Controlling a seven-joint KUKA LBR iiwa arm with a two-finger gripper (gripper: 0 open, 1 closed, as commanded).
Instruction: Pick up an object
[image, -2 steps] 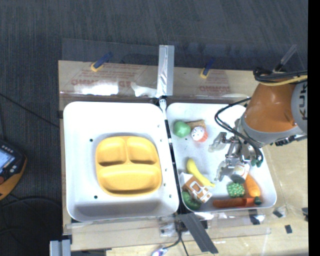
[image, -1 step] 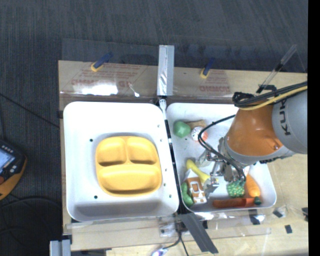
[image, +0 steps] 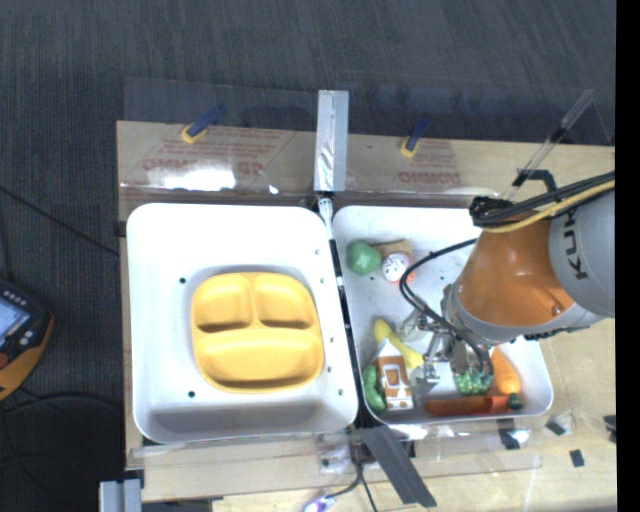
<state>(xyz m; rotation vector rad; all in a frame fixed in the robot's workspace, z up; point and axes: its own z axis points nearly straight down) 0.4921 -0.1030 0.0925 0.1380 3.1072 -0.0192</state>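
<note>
Over the right bin (image: 540, 395), the arm's hand (image: 437, 365) points down; grip unclear.

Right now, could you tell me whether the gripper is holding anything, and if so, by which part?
It cannot be told. The gripper is down among the toys in the right bin, near the yellow banana, but no object is seen clasped.

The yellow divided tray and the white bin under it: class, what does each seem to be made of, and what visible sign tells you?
Yellow divided tray: probably moulded plastic, smooth and slightly glossy, with rounded compartment edges and soft highlights. White bin: likely thin formed plastic, semi-matt, with rounded corners and sloping walls.
</note>
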